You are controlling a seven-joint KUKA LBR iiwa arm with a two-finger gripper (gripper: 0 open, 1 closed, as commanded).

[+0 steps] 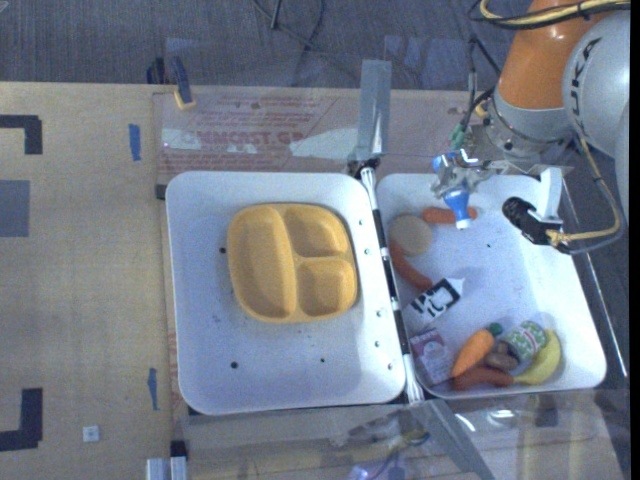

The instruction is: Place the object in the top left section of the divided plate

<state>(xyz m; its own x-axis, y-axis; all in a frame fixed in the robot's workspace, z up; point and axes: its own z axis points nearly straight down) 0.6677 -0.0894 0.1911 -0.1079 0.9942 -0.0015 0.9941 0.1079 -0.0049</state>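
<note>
Nearest, a carrot (pixel 473 351) and banana (pixel 545 361) crowd the right bin's (pixel 560 288) front corner. Farther left, the yellow divided plate (pixel 292 261) sits in the left bin (pixel 200 348). Beyond, the pincer (pixel 458 206) hovers over a small orange piece (pixel 437 215); whether it's spread I cannot tell.

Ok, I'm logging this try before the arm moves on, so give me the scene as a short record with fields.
plate: yellow divided plate, in the left bin, all sections bare
gripper: gripper, over the far edge of the right bin
below gripper: small orange piece
near divider: tan round object, black and white card
near corner pile: carrot, banana, green packet
task state: nothing placed yet
</note>
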